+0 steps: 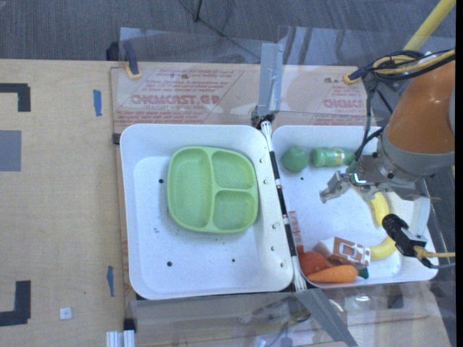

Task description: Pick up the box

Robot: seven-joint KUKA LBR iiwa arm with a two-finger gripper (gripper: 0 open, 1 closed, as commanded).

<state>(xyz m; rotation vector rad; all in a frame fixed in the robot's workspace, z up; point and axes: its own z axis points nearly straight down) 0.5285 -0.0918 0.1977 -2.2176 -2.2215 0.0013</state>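
Where the right bin (318, 139) comes nearest to me, at its 6 o'clock edge, I see the box (349, 251), a small orange and white carton lying flat and a little askew on the bin floor. Just below it lies a carrot (335, 274), and at the box's 9 o'clock sits a red piece (311, 260) that touches the carrot. At the box's 3 o'clock a banana (380, 223) curves up toward 12 o'clock, with the arm's black fitting crossing in front of it. Farther up, the gripper (337, 184) hangs over the middle of the right bin, well apart from the box and at its 12 o'clock; I cannot tell from here how its tips are set, and nothing is visible between them. Beyond the gripper, near the bin's far wall, a green ball (294, 158) rests beside a green bottle (331, 156) that lies on its side. At 9 o'clock from all this, the left bin (137, 215) carries a green divided plate (213, 189), and both bins sit on the desk (58, 194).
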